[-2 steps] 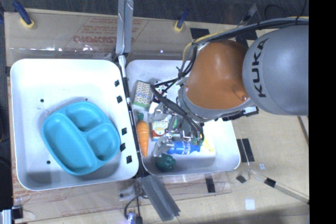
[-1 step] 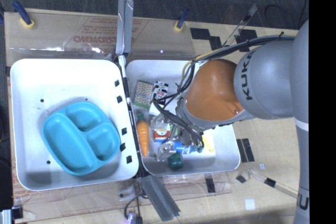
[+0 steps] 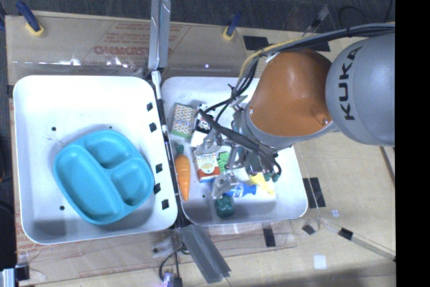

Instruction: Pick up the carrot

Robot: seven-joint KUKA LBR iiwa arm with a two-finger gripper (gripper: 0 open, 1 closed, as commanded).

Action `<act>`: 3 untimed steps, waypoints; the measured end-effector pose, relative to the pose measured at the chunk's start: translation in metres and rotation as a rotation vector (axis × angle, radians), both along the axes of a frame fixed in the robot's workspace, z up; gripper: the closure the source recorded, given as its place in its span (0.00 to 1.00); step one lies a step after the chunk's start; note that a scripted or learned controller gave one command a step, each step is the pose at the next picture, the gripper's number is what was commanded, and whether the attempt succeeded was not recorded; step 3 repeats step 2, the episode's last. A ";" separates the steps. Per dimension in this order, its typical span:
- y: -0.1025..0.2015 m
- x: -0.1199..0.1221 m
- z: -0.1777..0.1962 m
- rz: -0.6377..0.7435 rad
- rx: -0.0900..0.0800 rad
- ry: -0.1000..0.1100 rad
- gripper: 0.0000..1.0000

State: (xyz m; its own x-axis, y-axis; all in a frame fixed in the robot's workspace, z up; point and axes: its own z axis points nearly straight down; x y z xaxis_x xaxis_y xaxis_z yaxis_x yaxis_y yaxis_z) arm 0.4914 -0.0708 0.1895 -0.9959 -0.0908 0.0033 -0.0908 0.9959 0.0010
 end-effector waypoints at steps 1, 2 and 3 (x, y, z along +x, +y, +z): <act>-0.072 -0.007 0.091 -0.091 -0.001 -0.001 0.00; -0.139 -0.011 -0.084 0.221 0.003 0.002 0.00; -0.139 -0.011 -0.084 0.221 0.003 0.002 0.00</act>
